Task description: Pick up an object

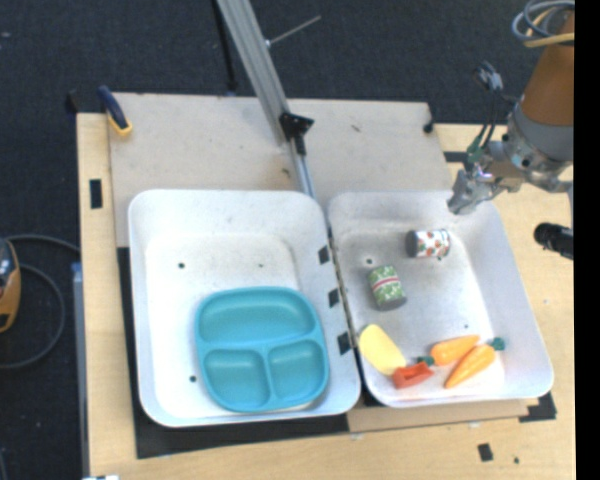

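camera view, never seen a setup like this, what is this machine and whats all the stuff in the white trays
One camera, fixed above a bench, looks down at a slant. The grey and orange thing at the right is a robot arm; its gripper, a two-finger claw, hangs over the far edge of the right bin. I can't tell whether the claw is open or shut, and nothing shows in it.

The right bin holds small toys: two little cans, one white and red, one green, a yellow piece, a red piece and two carrots. The left bin holds a blue divided plate. The arm's job is to pick up one object.
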Controlling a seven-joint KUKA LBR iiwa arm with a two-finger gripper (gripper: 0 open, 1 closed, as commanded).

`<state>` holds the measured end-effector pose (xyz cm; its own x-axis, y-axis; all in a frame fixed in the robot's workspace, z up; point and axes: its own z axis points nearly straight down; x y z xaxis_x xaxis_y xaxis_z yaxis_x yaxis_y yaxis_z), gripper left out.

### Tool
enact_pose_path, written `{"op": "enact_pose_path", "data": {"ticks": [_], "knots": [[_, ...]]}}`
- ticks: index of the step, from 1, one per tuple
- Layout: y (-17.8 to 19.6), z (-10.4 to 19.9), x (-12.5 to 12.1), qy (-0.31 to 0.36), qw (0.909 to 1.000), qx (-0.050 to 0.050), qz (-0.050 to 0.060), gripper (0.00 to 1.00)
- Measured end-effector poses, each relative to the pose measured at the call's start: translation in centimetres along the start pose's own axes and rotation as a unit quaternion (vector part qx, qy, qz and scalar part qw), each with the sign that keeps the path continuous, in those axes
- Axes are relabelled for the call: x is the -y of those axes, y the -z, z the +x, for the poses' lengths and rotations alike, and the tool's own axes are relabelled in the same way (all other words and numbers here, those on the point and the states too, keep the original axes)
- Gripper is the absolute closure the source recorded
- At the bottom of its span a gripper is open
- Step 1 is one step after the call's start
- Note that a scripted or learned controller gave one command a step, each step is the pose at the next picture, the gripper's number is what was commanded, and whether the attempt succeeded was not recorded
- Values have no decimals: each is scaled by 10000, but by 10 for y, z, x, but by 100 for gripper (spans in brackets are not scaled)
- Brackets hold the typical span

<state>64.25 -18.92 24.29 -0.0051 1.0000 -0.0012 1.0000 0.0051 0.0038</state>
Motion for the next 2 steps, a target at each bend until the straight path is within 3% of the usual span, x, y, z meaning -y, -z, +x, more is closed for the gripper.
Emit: {"op": "enact_pose_path", "data": {"ticks": [1, 2], "knots": [[-32, -1, 0, -16, 10000, 8, 18, 100], [-36, 46, 13, 0, 10000, -4, 18, 100]]}}
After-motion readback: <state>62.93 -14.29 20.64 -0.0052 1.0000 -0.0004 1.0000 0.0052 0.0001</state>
